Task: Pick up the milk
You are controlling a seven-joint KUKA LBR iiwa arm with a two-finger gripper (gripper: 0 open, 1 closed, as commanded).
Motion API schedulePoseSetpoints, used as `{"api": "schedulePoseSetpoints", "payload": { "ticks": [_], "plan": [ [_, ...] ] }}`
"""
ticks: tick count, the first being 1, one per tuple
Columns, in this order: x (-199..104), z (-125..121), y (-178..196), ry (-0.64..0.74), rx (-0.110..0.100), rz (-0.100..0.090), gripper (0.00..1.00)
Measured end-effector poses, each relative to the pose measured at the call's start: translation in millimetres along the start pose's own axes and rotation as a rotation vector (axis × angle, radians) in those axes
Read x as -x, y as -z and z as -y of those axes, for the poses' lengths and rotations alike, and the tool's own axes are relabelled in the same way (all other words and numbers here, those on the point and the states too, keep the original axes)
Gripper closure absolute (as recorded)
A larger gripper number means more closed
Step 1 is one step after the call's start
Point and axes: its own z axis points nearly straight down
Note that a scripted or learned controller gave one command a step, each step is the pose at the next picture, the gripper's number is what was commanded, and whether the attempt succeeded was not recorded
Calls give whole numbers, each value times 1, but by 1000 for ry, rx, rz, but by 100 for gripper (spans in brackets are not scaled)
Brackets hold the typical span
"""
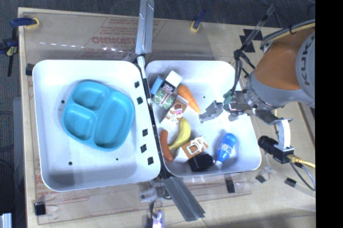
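Several toy groceries lie in the right bin (236, 69). The milk looks to be the blue, green and white carton (165, 89) lying tilted at the bin's upper left, against the divider. An orange carrot (188, 98) lies just right of it. My gripper (210, 111) hangs over bare bin floor right of the carrot, well apart from the milk carton, and nothing shows in it. The grey arm with its orange band (278, 69) comes in from the right.
A small white and brown carton (176, 112), a banana (181, 135), a red sausage (166, 146), an orange and white carton (195, 146), a black block (201, 162) and a blue bottle (226, 147) crowd the right bin's lower part. The left bin (48, 168) holds a blue divided tray (99, 113).
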Motion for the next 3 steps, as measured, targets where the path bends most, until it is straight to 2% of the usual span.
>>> {"api": "schedulePoseSetpoints", "payload": {
  "ticks": [1,2,3],
  "plan": [
    [-24,23,-125,164,4,1,0],
    [-22,20,-113,168,13,5,100],
    [-159,23,-25,300,3,1,100]
  ]
}}
